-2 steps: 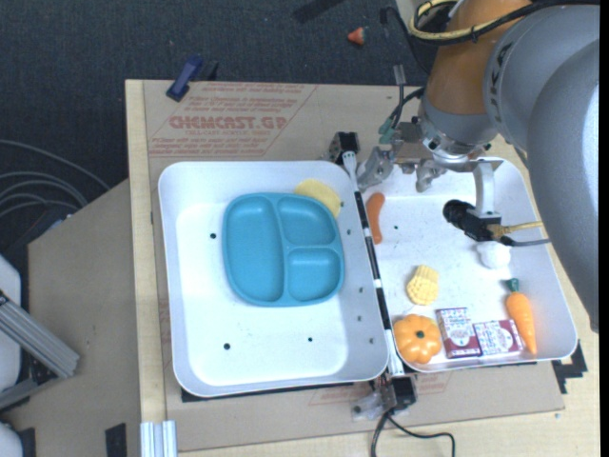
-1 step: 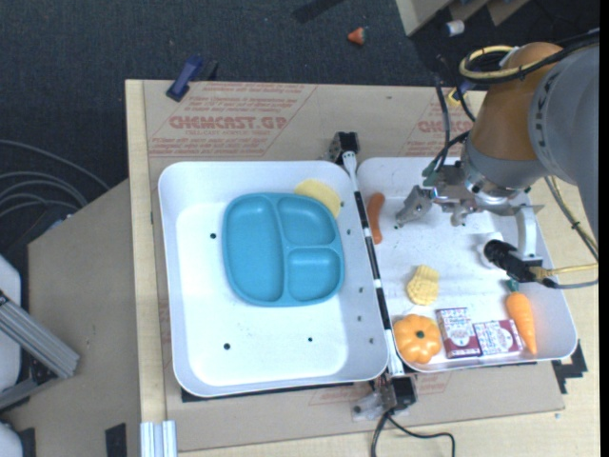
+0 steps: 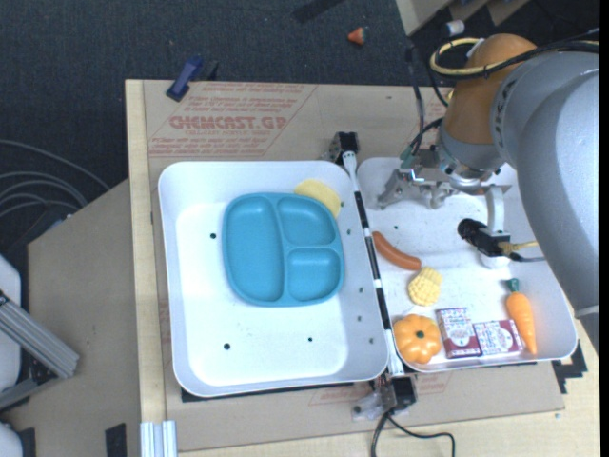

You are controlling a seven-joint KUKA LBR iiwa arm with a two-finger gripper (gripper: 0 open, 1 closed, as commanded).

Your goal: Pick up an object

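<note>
My gripper hung over the far end of the right bin, above bare white plastic. I could not tell whether it was open or closed, and nothing showed in its grasp. The bin rested on a pale brown tabletop, with dark carpet beyond it. On the tabletop, off to the side of my gripper past the left bin, red print read "CHEMCAST GP"; the smaller lines were too fine to read.

Nearest my gripper lay a sausage, then a corn cob. Farther off were a pumpkin, a red-and-white box with an unreadable label, and a carrot. The neighbouring bin held a blue divided plate with a yellow piece at its edge. Farthest off, a blue thing lay at the tabletop's edge and an orange scrap on the carpet.
</note>
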